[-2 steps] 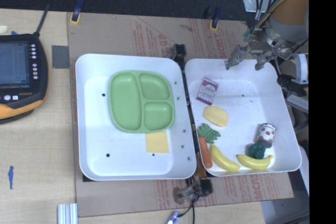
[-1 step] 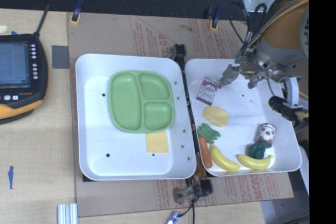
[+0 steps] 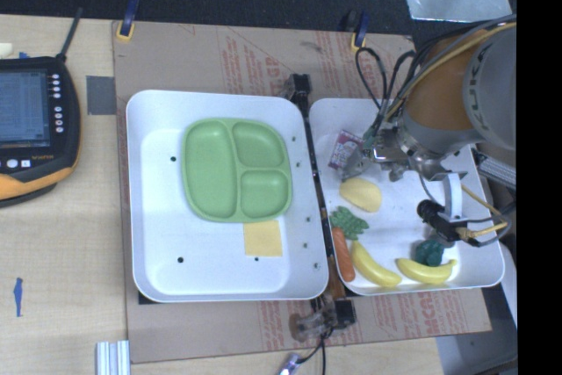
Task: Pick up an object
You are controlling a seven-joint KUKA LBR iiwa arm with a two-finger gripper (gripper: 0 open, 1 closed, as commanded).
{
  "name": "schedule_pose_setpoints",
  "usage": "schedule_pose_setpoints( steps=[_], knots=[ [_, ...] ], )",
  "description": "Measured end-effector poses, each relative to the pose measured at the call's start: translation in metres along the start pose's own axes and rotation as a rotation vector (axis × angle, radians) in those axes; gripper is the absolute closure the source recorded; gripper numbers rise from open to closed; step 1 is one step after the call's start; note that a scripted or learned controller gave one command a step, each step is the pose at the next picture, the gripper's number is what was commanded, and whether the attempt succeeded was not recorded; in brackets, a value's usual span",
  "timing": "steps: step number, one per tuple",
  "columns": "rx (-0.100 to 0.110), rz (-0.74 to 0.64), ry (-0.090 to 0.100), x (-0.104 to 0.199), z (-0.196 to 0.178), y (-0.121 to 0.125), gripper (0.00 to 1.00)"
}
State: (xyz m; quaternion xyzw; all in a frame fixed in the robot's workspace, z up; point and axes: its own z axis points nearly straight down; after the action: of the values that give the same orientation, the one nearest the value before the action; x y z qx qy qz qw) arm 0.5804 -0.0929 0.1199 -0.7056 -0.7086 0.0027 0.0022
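The grey metal gripper (image 3: 367, 155) hangs low in the right shallow white plastic bin (image 3: 327, 120); I cannot tell its state. Just below lies a smooth pale-yellow rounded toy (image 3: 362, 195), near two glossy yellow plastic bananas (image 3: 375, 268).

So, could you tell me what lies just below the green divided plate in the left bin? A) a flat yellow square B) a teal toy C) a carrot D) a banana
A: a flat yellow square lies just below the green divided plate in the left bin.
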Motion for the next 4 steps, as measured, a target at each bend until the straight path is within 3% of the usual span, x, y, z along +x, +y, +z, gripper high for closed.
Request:
schedule_pose_setpoints(
  steps=[1,2,3,4],
  knots=[
    [-0.002,-0.001,0.000,-0.008,0.029,-0.050,0.00],
    [-0.004,-0.001,0.000,-0.004,0.028,-0.017,0.00],
    [-0.005,-0.004,-0.004,-0.006,0.017,-0.016,1.00],
    [-0.005,-0.005,-0.004,-0.006,0.017,-0.016,0.00]
  ],
)
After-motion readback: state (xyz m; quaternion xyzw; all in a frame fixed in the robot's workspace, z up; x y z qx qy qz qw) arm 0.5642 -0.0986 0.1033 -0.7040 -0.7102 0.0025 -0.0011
